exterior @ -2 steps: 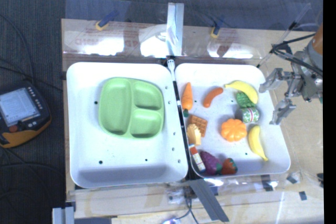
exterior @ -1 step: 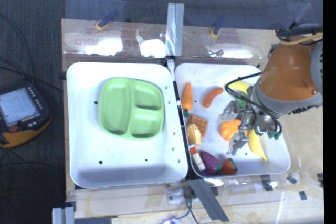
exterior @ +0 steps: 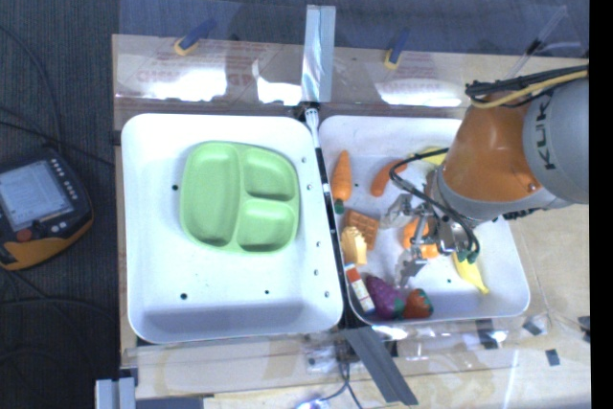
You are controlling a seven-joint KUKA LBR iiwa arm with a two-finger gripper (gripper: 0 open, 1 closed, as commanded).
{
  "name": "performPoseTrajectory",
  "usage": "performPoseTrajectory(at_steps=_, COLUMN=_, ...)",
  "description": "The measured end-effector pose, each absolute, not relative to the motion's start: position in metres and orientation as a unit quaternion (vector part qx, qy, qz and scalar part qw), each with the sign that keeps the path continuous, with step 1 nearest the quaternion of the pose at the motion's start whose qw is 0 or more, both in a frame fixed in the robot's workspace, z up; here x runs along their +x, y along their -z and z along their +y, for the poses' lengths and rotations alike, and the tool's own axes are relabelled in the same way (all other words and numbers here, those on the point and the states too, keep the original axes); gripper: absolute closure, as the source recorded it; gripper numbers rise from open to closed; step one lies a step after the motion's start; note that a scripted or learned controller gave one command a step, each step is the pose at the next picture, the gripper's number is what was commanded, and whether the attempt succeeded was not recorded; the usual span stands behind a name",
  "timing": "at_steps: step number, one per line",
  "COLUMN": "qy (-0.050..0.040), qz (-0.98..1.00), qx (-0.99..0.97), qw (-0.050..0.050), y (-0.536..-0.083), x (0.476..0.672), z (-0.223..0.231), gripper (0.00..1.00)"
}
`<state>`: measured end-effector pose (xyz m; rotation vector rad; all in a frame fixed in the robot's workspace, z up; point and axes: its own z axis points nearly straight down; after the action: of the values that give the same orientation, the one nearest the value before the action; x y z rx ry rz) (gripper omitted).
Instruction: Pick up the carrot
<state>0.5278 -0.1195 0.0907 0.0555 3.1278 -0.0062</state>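
Observation:
The carrot, orange and tapered with a green stub at its near end, lies along the left wall of the right bin. My gripper hangs low over the middle of that bin, well to the right of the carrot and nearer the front. It is right above a small orange item, which the wrist partly hides. Whether anything is gripped cannot be made out. The grey arm with its orange band covers the bin's right part.
Around the gripper lie a short orange piece, a yellow banana, a tan block, a purple eggplant and a strawberry. The left bin holds a green divided plate.

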Motion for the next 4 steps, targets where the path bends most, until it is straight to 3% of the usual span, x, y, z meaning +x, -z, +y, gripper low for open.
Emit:
performPoseTrajectory(at_steps=1, qy=0.0035, qz=1.0, qx=0.017, qw=0.01, y=-0.103, x=0.53, z=-0.119, gripper=1.0)
performPoseTrajectory(at_steps=2, qy=0.0004, qz=0.992, qx=0.125, qw=0.002, y=-0.185, x=0.507, z=-0.089, gripper=1.0)
performPoseTrajectory(at_steps=3, qy=0.0014, qz=0.992, qx=0.125, qw=0.002, y=-0.193, x=0.508, z=-0.089, gripper=1.0)
performPoseTrajectory(at_steps=4, qy=0.0003, qz=0.998, qx=-0.069, qw=0.002, y=-0.236, x=0.491, z=-0.073, gripper=1.0)
